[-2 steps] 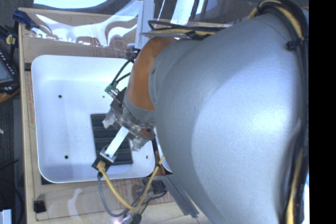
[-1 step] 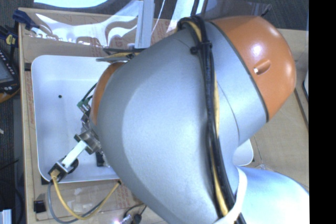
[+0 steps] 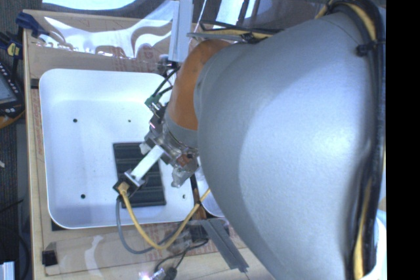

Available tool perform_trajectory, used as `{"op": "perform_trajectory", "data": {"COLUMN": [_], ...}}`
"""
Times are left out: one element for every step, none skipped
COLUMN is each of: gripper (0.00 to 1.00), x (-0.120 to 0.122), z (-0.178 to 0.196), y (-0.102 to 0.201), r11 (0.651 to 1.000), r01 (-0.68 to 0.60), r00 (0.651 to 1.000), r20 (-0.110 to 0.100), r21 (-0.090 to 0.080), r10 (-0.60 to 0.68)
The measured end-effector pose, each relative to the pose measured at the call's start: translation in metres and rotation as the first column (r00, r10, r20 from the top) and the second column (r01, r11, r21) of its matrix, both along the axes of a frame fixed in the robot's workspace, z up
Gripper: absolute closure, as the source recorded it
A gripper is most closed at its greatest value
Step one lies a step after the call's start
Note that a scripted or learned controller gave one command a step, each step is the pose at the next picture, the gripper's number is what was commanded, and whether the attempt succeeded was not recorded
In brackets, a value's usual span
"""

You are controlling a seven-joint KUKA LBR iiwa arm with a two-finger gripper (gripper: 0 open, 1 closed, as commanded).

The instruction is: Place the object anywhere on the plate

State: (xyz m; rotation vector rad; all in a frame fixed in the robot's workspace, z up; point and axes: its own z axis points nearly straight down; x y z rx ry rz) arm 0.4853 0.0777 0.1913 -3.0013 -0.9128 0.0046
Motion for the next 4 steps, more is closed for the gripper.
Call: {"op": "perform_trajectory", "data": {"gripper": [1.00, 1.00, 1.00, 1.00], "x": [0.000, -0.010, -0.006, 0.048], "z": [0.008, -0.099, 0.016, 0.008], "y": [0.003, 0.028, -0.010, -0.067], "r11": [1.000, 0.934, 0.928, 0.953], "r01": [-0.008, 0.357, 0.374, 0.301], "r00": [1.000, 0.934, 0.928, 0.953], "r20": [-0.007, -0.001, 0.002, -0.003], "r21": [0.004, 0.000, -0.004, -0.003], "r10": [0.008, -0.357, -0.374, -0.301]}}
